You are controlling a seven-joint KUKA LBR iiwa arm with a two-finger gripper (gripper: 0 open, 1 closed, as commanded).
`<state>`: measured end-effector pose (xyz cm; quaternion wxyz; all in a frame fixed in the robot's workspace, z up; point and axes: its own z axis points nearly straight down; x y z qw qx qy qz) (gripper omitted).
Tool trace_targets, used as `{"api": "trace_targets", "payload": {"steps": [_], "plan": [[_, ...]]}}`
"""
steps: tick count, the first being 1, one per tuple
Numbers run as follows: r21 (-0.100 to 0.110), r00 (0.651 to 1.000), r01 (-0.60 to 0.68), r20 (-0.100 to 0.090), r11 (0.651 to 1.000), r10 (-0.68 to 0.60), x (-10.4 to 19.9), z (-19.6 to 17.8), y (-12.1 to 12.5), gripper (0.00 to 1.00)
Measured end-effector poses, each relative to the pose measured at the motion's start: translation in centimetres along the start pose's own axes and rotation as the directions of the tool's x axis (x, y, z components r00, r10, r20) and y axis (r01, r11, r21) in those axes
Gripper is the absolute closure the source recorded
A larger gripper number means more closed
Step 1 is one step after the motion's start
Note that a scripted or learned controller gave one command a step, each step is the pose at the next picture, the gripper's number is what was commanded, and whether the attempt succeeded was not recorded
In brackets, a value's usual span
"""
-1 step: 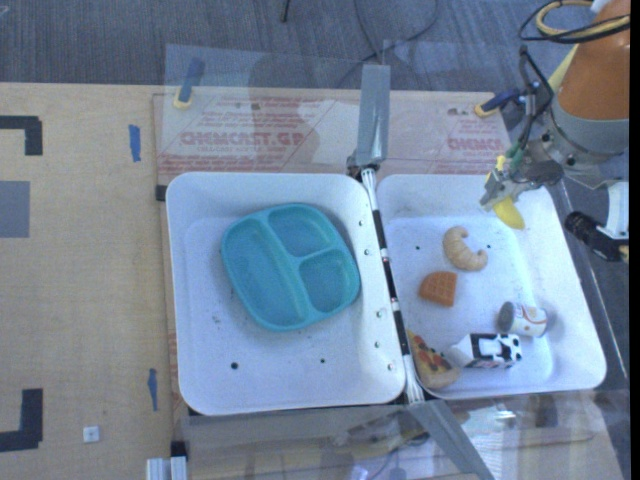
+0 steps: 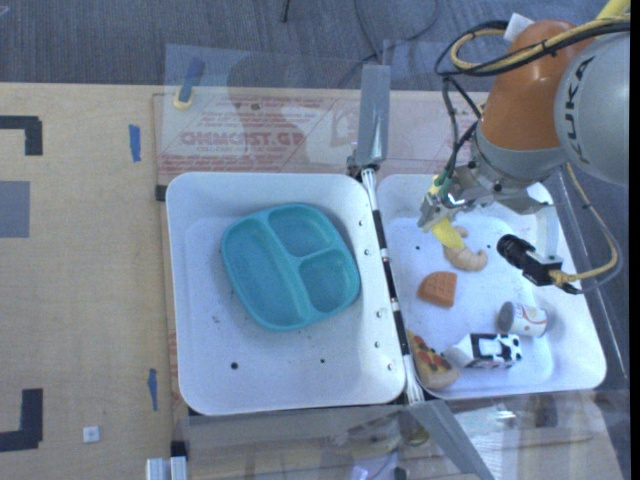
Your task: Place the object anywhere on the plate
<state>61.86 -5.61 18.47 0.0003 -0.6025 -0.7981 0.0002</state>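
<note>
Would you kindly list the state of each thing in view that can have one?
blue plate: upright in the left bin, bearing nothing.
tool: low over the right bin, by a yellow piece; grip unclear.
orange wedge: lying loose.
pale curved piece: lying loose.
black-and-white toy: lying on its side.

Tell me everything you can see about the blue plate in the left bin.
The blue plate is teal, looks like smooth plastic, with rounded corners and three compartments: one long at the left, two smaller at the right. It lies flat, turned slightly askew, near the middle of the left bin, resting on its white floor. Its compartments hold no objects, and no other object touches it.
</note>
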Motion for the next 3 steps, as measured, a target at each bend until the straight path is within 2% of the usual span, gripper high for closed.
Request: {"api": "trace_targets", "payload": {"steps": [1,2,3], "plan": [[-0.004,0.968,0.252,0.003,0.968,-0.252,4.4,-0.1,2.4,1.00],[0.000,0.926,0.376,0.000,0.926,-0.376,11.4,0.0,1.5,1.00],[-0.001,0.927,0.376,0.000,0.927,-0.376,11.3,0.0,1.5,0.00]]}}
